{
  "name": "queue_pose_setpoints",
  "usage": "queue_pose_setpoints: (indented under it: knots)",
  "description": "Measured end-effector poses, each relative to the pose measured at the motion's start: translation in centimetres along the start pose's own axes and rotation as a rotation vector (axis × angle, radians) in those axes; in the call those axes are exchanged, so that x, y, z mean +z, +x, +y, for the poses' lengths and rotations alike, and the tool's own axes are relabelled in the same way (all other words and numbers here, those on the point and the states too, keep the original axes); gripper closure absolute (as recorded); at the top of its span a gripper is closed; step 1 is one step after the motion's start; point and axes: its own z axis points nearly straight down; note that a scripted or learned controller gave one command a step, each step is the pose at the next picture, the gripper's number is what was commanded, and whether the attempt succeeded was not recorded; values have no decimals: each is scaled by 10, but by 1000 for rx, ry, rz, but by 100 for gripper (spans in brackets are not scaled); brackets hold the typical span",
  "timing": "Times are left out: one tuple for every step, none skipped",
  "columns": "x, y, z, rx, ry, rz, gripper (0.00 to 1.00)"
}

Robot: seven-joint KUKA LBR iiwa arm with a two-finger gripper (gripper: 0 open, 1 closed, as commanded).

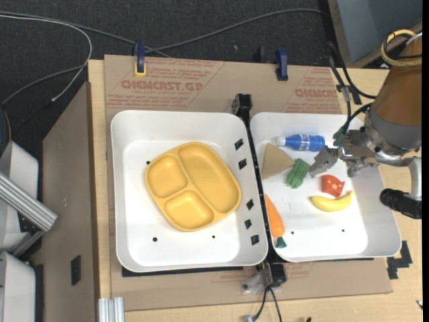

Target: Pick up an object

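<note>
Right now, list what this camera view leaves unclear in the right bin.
1. The hand: its fingers merge with dark wrist hardware, so their state is unreadable.
2. Red item: too small to identify; whether the hand touches it is unclear.
3. Blue-capped bottle: label too small to read.
4. Carrot: its lower end blurs into the bin wall.
5. Green item: shape too blurred to name.

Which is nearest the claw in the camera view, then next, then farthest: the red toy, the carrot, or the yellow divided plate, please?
1. Red toy, just below the claw, right bin.
2. Carrot, right bin's left edge.
3. Yellow divided plate, left bin.
</note>
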Motion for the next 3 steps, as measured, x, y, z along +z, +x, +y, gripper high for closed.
queue_pose_setpoints:
  knots:
    - [-7, 0, 3, -3, -13, -2, 0]
    - [56, 1, 3, -2, -9, -1, 0]
    - [102, 3, -4, -2, -7, -1, 0]
